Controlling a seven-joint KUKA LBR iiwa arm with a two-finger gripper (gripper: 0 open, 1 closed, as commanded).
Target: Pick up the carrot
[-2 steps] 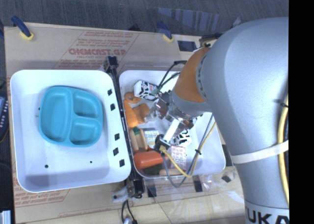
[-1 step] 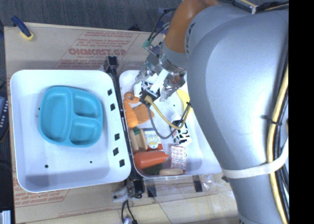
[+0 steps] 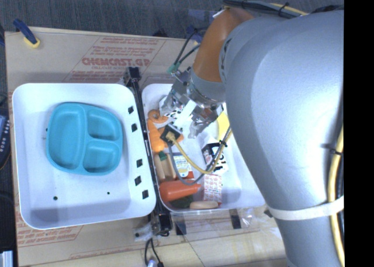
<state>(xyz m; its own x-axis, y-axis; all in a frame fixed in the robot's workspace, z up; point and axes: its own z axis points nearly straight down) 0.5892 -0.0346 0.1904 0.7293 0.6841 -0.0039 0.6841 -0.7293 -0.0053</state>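
Over the right bin (image 3: 242,193) the grey arm (image 3: 280,85) is reaching down from the right, orange band uppermost, its gripper (image 3: 186,115) hanging low among the clutter. Whether its fingers are parted or closed cannot be told. The carrot (image 3: 178,190) is lying well below them, near the bin's lower wall. The cardboard (image 3: 111,55) underneath is reading "CHEMCAST GP".

Even, diffuse overhead light fills the bench, leaving the white bins (image 3: 35,143) bright and nearly washed out. Soft shadows pool along their inner walls. The grey arm (image 3: 286,102) carries a broad sheen. The frame is soft and grainy, fine detail smeared.
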